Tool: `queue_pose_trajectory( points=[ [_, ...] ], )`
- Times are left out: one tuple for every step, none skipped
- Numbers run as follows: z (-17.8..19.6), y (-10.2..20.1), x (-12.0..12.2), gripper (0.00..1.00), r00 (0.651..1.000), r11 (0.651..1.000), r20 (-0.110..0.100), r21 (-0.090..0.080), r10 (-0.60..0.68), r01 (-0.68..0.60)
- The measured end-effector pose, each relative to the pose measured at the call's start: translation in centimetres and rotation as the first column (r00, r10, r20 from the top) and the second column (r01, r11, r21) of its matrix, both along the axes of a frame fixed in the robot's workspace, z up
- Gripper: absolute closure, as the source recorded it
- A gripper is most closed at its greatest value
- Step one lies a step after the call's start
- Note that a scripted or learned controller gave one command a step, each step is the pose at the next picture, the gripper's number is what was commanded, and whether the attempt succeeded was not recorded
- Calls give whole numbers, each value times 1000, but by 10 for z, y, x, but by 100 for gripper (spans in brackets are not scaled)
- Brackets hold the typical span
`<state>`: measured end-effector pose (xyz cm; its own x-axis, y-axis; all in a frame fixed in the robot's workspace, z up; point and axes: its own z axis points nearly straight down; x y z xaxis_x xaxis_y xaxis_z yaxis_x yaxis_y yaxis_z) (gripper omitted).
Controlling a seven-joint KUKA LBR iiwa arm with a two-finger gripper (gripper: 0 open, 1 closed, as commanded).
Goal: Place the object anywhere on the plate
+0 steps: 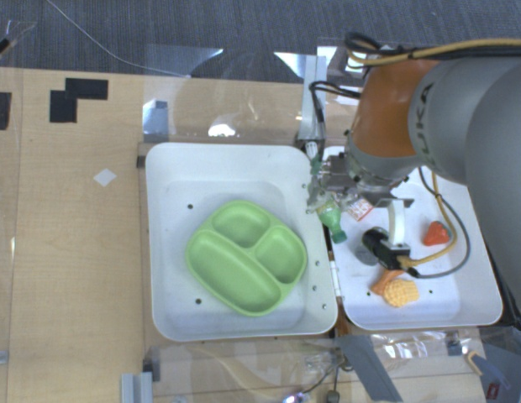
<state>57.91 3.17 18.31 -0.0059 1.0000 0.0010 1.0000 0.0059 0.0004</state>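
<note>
A light green divided plate (247, 257) lies in the left bin (172, 225), tilted slightly toward the front right. My gripper (328, 206) hangs over the wall between the two bins, just right of the plate's far corner. A small green object (332, 220) pokes out from between its fingertips, and the gripper is shut on it. The grey arm with its orange band (393, 112) covers the back of the right bin.
In the right bin (445, 305) lie a yellow and orange corn-like toy (397, 290), an orange-red piece (437, 233) and a red and white packet (360, 211). Black tape marks (76, 97) sit on the wooden bench at far left.
</note>
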Motion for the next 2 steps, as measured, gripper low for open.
queue_pose_trajectory(
  points=[
    [0, 78, -53, 100, 1000, 1000, -1, 0, -1, 1],
    [20, 69, -91, 100, 1000, 1000, -2, 0, -4, 4]
  ],
)
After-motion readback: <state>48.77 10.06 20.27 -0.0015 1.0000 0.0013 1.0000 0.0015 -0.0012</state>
